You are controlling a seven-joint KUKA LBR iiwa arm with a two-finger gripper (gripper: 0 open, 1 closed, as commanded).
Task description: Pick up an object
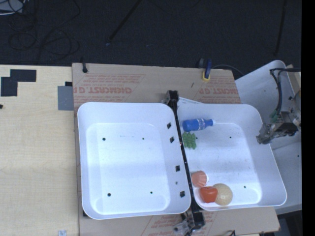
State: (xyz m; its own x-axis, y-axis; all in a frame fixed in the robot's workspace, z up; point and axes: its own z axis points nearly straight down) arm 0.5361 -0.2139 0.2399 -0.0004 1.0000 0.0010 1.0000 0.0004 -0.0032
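Claw (268,134) at right bin (246,200) edge, blurry | fingers unreadable

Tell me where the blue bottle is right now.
The blue bottle lies on its side in the right bin, near its upper left corner, just above the green object and beside the divider between the bins.

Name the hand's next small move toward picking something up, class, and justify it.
Probably swing the hand left over the right bin toward the blue bottle. The hand sits at that bin's right rim, and the bottle lies apart from the other items.
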